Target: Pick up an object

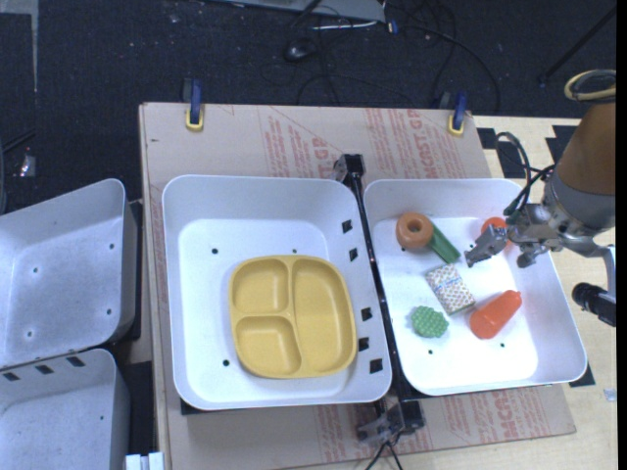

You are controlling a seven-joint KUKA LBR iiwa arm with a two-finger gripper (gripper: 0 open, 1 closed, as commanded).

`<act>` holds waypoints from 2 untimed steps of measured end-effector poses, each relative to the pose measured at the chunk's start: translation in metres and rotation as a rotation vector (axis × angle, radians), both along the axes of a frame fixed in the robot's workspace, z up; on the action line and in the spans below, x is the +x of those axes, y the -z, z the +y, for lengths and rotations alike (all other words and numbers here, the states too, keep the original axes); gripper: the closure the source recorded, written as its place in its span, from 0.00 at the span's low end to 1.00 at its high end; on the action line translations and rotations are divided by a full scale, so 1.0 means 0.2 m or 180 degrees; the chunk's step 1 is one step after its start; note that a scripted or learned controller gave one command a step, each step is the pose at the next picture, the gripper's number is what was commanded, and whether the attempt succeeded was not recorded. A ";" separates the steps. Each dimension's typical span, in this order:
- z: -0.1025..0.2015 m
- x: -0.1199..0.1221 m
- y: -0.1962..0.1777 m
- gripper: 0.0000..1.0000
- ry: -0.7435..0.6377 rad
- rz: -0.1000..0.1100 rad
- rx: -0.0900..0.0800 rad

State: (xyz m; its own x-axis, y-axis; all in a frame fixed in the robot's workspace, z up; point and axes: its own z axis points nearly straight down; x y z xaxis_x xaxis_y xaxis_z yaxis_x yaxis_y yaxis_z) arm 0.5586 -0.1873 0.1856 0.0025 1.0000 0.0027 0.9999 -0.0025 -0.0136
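The approach step is judged in hand: the two-finger gripper (506, 246) is seen spread, nothing between its fingers, above the right white bin (549, 360). The orange carrot-shaped toy (495, 314) lies nearby; a descent is needed next.

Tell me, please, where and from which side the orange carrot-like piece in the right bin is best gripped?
Grip the orange carrot-like piece across its narrow width near the middle, coming straight down from above. It lies flat and elongated, tilted up to the right, with bare bin floor along both long sides, so the end effector likely has room.
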 end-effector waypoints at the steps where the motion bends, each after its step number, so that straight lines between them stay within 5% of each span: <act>1: 0.00 0.02 -0.04 0.00 -0.0011 -0.0041 -0.0009; 2: 0.03 -0.02 0.27 0.00 -0.0006 -0.0023 -0.0003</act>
